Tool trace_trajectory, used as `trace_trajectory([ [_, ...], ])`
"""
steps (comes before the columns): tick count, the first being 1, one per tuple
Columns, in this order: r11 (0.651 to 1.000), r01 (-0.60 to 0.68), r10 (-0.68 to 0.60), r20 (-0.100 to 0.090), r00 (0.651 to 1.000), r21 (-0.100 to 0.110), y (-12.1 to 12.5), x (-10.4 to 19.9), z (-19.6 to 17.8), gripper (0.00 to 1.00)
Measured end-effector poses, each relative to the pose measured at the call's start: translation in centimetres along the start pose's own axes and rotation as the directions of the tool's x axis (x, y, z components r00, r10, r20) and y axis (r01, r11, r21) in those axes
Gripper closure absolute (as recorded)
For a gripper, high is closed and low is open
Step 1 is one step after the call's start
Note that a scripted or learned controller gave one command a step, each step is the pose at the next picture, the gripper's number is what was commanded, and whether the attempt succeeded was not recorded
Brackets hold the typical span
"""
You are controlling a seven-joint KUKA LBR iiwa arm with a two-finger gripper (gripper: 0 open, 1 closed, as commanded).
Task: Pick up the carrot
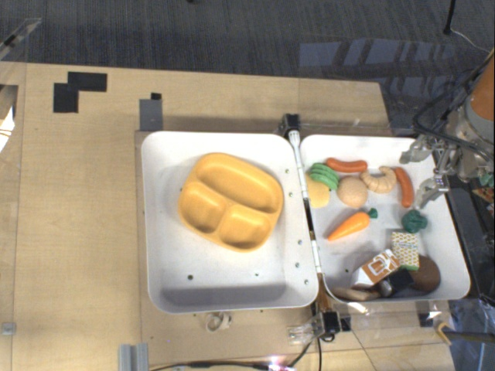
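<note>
gripper [430,178]: up at the right rim of the right bin, two metal fingers pointing down and left, spread apart with nothing between them, touching none of the food
arm [479,114]: comes in from the right edge, grey with an orange patch, cables looping beside it
carrot [349,225]: there it is, lying in the middle of the right bin, orange body aimed down-left, green top toward the right, well apart from the gripper
right bin [456,253]: white, shallow, crowded with toy food
near the carrot: a pale round piece [353,192] just above it, a croissant [379,179] beside that, a small dark green piece [414,221] off to the right
in between: an orange-red sausage [404,186] lies close under the gripper, between it and the carrot
far side: another sausage [346,165] and a green and yellow piece [321,182] by the divider
near corner: a small box [382,266], a patterned packet [405,246] and a brown lump [424,275] bunched together
left bin [166,284]: white, holding a yellow divided tray [230,199]
tabletop [69,230]: pale wood, under both bins
</note>
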State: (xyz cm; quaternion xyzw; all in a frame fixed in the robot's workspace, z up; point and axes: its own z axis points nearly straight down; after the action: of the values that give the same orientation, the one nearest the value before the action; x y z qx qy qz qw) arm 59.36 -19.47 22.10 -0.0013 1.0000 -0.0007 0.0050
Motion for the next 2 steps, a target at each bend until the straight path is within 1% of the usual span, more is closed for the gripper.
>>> trace_trajectory([
  [1, 0.909, 0.417, -0.417, 0.015, 0.909, 0.008, 3.7, -0.3, 11.6, 0.0],
  [2, 0.798, 0.603, -0.603, 0.005, 0.798, 0.003, 6.0, 3.1, 13.1, 0.0],
])
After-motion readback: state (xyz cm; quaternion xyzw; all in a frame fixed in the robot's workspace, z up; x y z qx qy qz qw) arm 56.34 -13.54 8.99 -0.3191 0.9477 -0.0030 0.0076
